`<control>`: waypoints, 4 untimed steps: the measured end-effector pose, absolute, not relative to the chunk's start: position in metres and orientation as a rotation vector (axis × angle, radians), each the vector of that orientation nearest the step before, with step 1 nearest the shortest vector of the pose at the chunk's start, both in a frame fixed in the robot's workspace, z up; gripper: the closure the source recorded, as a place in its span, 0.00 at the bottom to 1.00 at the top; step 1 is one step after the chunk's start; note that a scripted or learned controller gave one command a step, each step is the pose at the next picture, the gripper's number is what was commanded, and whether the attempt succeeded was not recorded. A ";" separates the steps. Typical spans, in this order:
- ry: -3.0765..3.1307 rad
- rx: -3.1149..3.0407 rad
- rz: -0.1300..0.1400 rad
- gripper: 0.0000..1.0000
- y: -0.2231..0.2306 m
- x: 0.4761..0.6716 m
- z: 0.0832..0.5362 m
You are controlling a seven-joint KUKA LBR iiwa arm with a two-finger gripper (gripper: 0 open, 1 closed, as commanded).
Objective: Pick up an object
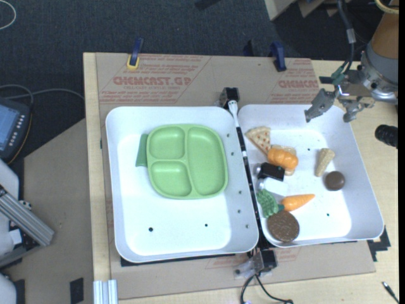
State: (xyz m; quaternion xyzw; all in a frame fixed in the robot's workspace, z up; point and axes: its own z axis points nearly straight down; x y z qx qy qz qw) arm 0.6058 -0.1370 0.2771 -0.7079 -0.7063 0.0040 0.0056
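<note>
My gripper (333, 107) hangs open above the far right corner of the right bin (357, 170), with nothing between its fingers. Below it in that bin lie a pizza slice (259, 137), an orange fruit piece (283, 158), a small black block (272, 171), a beige wedge (324, 161), a brown ball (334, 180), a carrot (297, 201), a green leafy piece (267, 201) and a round brown cookie (282, 226). The beige wedge lies nearest to the gripper, a little toward the front.
The left bin (126, 220) holds a green divided plate (187, 160). Two clamps, yellow-blue (134, 56) and blue (276, 56), sit at the board's far edge. A black latch (230, 96) stands between the bins at the back.
</note>
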 end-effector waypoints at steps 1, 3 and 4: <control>-2.221 -2.221 0.001 0.00 -0.137 0.608 0.284; -2.218 -2.218 0.006 0.00 -0.134 0.604 0.198; -2.217 -2.218 0.004 0.00 -0.128 0.599 0.137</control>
